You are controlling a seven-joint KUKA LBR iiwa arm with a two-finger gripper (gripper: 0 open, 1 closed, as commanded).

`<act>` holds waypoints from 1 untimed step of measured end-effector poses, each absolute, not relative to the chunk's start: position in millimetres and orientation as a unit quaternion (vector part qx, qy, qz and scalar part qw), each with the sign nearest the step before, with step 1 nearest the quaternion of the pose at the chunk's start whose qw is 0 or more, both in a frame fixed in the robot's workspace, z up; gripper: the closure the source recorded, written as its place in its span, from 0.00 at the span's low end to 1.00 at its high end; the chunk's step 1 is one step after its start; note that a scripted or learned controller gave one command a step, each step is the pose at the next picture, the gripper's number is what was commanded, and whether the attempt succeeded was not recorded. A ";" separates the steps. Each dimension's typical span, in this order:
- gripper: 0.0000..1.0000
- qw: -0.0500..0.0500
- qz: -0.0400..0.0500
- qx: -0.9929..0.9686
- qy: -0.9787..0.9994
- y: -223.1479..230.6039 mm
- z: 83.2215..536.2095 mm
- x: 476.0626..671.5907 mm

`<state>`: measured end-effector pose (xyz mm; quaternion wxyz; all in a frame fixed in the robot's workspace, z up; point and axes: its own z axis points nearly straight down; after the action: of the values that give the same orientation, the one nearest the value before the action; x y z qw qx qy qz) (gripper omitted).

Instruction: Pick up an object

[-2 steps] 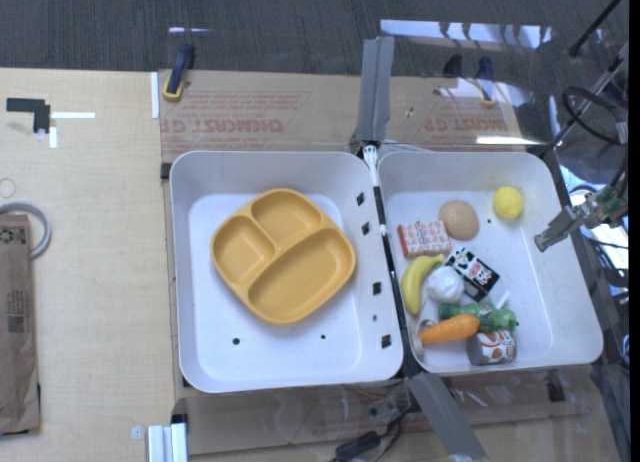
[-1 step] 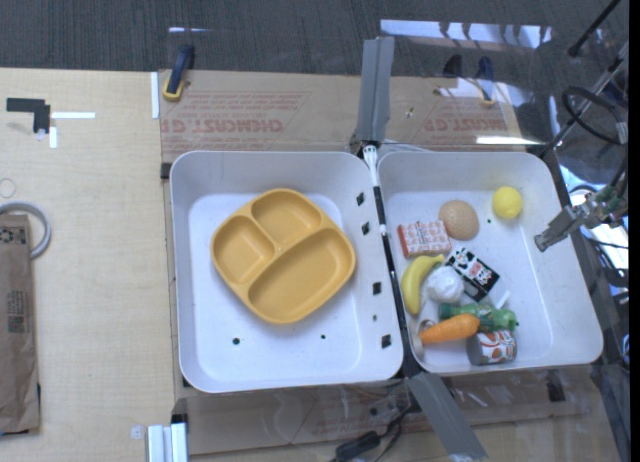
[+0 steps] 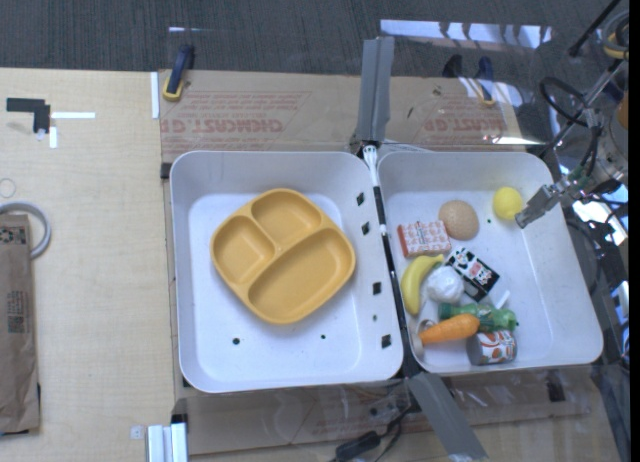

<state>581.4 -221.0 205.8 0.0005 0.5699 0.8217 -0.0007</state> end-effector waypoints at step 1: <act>0.00 0.001 0.000 0.586 0.811 -221.7 143.7 629.1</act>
<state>629.1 -221.7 143.7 0.0010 0.5855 0.8106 -0.0003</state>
